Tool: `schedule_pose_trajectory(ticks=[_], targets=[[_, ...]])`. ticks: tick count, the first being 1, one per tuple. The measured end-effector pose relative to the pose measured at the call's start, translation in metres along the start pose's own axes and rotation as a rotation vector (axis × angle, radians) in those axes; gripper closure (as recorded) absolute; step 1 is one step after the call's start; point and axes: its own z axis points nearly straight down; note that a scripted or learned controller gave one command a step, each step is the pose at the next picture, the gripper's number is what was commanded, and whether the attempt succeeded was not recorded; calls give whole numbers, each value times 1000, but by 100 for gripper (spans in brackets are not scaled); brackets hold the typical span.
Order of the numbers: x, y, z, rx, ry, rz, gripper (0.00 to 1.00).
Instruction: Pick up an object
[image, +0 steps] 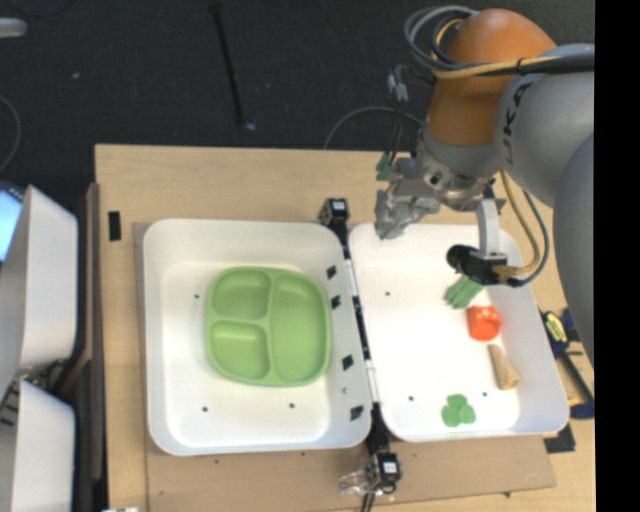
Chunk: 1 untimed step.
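Toy pieces lie loose in the right bin (400, 400), none yet lifted: a small green piece (463, 292), a red one (484, 322), a tan wooden stick (503, 367) and a green cluster (459, 411), spread apart along its right side for easy reach. The gripper (392, 222) hangs over the bin's far left corner, well apart from them; its opening cannot be judged. A green divided plate (268, 325) fills the left bin (170, 420) on the worktop (220, 165).
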Motion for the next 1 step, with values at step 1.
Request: schedule_pose_trajectory(ticks=[1], targets=[[57, 1, 16, 1, 0, 0, 100]])
